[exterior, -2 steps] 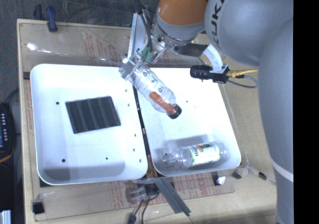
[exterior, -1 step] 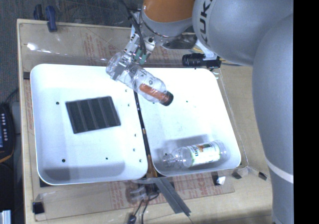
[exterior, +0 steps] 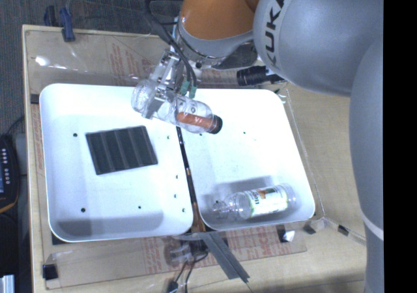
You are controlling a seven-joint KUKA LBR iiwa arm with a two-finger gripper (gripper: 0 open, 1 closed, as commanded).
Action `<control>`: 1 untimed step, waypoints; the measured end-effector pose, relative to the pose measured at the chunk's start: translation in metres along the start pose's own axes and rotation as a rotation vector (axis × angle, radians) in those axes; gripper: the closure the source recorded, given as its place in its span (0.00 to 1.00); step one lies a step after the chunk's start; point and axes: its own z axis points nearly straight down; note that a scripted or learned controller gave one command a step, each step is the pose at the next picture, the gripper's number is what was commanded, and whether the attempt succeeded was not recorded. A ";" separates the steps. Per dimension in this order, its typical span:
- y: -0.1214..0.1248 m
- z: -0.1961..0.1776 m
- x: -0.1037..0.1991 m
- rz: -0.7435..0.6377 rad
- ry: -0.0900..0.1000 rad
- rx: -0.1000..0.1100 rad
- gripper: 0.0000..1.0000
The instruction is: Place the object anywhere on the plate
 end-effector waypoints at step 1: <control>-0.009 0.033 0.005 -0.338 -0.001 0.000 1.00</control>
